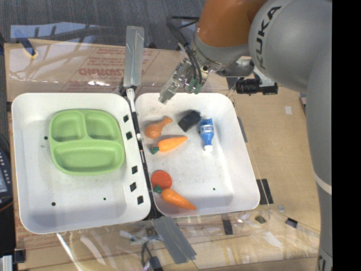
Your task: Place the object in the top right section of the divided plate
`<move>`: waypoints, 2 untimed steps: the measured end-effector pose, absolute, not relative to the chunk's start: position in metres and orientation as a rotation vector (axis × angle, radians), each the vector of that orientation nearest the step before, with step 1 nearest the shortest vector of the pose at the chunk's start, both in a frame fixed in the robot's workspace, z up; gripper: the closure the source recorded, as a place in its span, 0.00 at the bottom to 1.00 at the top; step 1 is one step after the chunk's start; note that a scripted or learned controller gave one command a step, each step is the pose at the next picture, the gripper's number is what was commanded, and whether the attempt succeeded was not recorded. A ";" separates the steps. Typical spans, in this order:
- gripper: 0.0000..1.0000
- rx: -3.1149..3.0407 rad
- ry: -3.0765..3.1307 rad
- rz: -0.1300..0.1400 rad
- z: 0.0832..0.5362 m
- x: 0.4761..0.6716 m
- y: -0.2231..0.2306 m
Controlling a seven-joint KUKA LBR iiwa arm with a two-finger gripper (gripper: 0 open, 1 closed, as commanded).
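Right now the end effector [169, 93] hangs at the far rim of the right bin [240, 176], and whether it is wide or narrow I cannot tell; nothing shows in it. The task does not say which object. The candidates lie loose in that bin: a drumstick [157, 127], a carrot [170, 144], a black block [189, 119], a blue bottle [207, 133], a tomato [162, 179] and a second carrot [177, 199]. The green divided plate [87, 140] sits in the left bin [28, 202], well apart from them.

The drumstick and first carrot lie near each other, so a grasp could nudge one and miss. Carrots may roll. A lift must cross the divider [135, 151]; a weak grip could drop there.

The desk [282, 151] is brown, taped, covered with clear plastic sheet. Dark carpet [84, 4] lies beyond.
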State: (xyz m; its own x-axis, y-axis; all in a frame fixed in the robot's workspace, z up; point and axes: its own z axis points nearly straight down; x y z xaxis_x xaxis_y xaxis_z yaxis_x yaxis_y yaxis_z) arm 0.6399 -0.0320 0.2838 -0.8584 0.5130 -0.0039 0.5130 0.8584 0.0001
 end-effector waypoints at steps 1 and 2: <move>1.00 0.507 3.103 -0.001 0.237 0.650 -0.015; 1.00 0.338 3.121 -0.002 0.270 0.647 -0.080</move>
